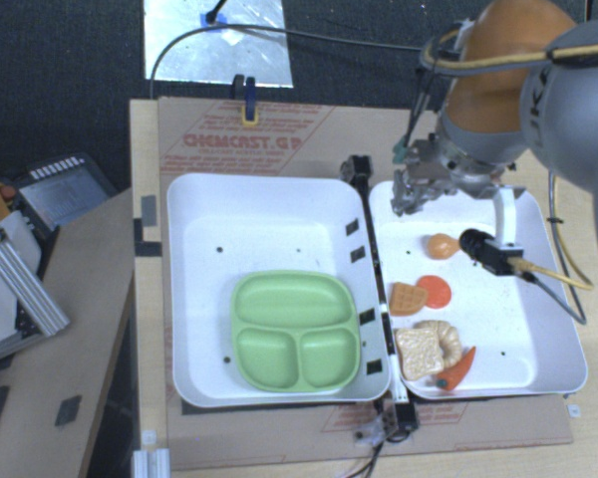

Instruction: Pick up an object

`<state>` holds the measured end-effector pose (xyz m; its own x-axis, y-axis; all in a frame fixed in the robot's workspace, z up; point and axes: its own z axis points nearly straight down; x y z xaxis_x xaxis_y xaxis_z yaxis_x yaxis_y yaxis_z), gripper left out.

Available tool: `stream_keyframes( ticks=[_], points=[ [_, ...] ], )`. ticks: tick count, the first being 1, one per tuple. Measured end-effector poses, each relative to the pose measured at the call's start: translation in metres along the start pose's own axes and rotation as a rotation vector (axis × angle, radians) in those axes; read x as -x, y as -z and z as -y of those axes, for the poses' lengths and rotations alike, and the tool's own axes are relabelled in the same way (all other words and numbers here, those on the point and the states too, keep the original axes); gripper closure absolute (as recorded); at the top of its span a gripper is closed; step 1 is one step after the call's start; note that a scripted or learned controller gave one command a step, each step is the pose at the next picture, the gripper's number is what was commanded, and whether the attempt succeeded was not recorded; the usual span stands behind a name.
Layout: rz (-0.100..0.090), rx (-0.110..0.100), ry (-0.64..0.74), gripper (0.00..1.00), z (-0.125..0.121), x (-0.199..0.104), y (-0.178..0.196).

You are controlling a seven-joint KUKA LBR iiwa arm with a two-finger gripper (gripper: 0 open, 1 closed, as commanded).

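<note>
The gripper (413, 195) was seen over the far left corner of the right bin (538, 366), above bare white floor. How far it stood open could not be told from this angle, and nothing was seen in its grasp. The things that could be picked were gathered in that same bin. A small orange ball (442, 246) lay just beside the gripper on its near side. A waffle piece (409, 299) touched a red disc (436, 289) further forward, and a piece of bread (423, 349) was set close to the near wall with a red pepper (459, 368) against it. A green plate (294, 329) with three compartments was held in the left bin (209, 267).

The approach was judged to be under way, with no target fixed beyond doubt. The orange ball was judged the best choice, since it lay alone and nearest. The gripper would best be centred over it before being lowered, as a round thing can be nudged aside by an off-centre close, and the lift should be made straight up
</note>
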<state>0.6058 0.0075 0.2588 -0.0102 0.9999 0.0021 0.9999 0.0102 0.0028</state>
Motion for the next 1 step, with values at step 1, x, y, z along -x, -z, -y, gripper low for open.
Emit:
stream_keyframes(
  ticks=[1],
  points=[
    [0.000, -0.001, 0.000, 1.00, -0.0096, -0.0572, -0.0157]
  ],
)
